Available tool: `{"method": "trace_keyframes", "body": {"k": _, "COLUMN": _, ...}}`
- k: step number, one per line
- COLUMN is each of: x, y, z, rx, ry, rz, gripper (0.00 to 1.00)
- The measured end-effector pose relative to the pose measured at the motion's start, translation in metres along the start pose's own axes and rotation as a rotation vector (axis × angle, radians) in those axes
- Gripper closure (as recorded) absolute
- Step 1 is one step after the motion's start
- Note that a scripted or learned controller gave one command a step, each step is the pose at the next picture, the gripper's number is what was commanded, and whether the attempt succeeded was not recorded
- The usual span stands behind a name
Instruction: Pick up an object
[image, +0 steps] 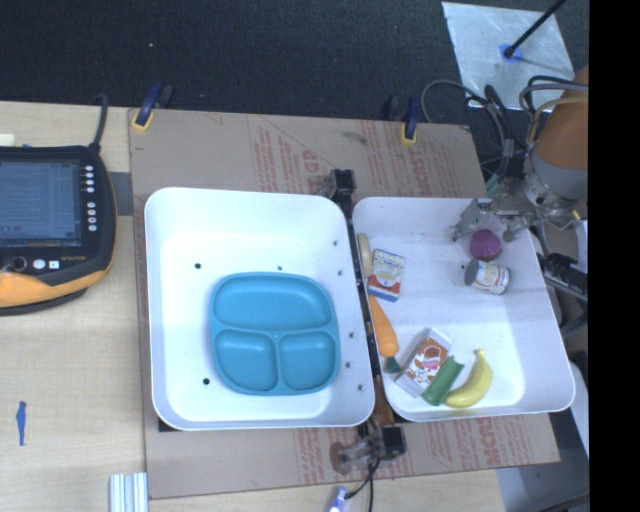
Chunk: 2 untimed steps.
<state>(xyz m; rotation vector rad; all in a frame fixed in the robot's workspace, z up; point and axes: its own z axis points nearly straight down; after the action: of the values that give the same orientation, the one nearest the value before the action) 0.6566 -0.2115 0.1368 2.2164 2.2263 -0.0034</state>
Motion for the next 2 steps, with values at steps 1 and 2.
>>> {"method": "trace_keyframes", "body": {"k": 1, "x": 0.0, "y": -0.003, "z": -0.013, "rx": -0.001, "ry": 0.0, "rz": 0.002, "gripper": 0.0}}
{"method": "trace_keyframes", "body": {"k": 2, "x": 0.0, "y": -0.009, "z": 0.012, "rx": 0.004, "ry": 0.001, "rz": -0.001, "gripper": 0.0}}
